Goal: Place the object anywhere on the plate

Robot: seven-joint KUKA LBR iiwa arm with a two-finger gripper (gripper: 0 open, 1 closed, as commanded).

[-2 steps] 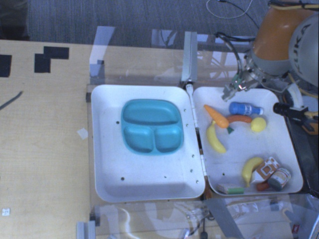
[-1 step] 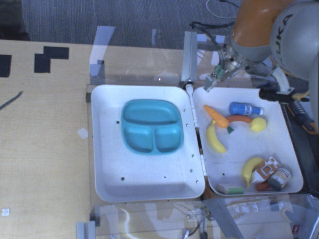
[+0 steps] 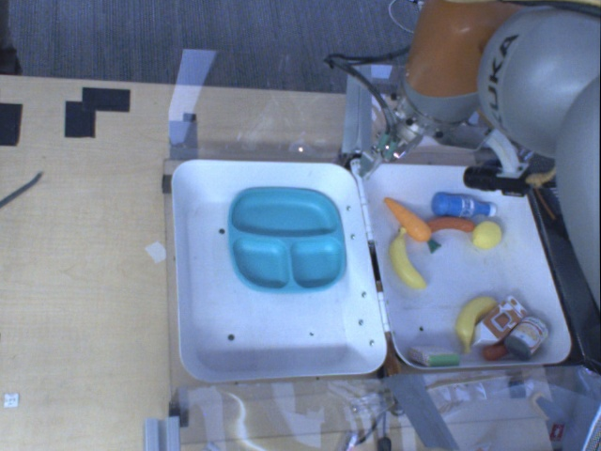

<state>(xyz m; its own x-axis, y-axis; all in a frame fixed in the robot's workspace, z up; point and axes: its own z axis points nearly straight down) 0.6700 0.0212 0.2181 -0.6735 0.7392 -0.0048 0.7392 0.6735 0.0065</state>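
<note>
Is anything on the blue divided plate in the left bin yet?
No. All three compartments of the blue divided plastic plate show bare blue surface. The toy food, including the orange carrot, lies in the right white bin. What lies under the plate is covered.

A robotics lab is indicated: two shallow white bins [image 3: 188,280] are set side by side on a pale wooden bench [image 3: 75,280], over which a grey KUKA arm [image 3: 535,64] (with its orange band) is mounted. Black marker shapes [image 3: 94,109] are stuck to the bench, and grey carpet [image 3: 235,17] is seen beyond.
</note>
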